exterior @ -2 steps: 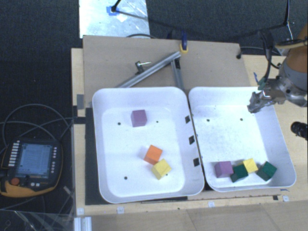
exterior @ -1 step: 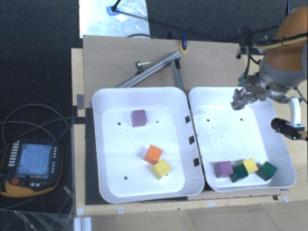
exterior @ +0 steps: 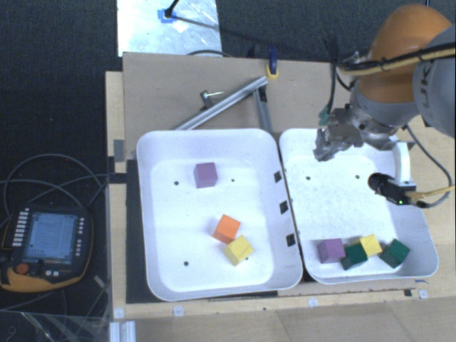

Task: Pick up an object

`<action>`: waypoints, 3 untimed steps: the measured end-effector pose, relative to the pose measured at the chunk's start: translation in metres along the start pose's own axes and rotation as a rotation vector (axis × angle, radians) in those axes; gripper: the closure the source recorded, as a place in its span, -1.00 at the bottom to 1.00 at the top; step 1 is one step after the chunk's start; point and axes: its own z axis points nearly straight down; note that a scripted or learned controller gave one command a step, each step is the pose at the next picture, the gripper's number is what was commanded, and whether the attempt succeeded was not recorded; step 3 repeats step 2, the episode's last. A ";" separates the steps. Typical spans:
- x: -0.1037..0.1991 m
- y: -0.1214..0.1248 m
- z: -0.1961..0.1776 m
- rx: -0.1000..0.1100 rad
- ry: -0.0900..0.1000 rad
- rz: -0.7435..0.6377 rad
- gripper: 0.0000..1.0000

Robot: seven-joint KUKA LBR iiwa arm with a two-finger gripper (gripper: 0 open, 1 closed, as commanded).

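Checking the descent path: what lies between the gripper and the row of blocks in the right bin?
In the camera view, only bare white bin floor lies between the gripper and the purple block heading that row.

The arm [exterior: 420, 70] is grey, with a broad, rounded orange band [exterior: 410, 38] above the wrist; dark cables [exterior: 388, 63] run across that band; the wrist narrows to a grey metal gripper [exterior: 326, 148] of blocky parts; a white bracket [exterior: 402, 164] carries a small black unit [exterior: 385, 186] with a green light.
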 end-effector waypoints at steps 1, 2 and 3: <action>0.058 0.012 0.014 0.001 0.000 0.000 1.00; 0.111 0.014 0.012 -0.001 0.000 0.001 1.00; 0.111 0.014 0.012 -0.001 0.000 0.001 1.00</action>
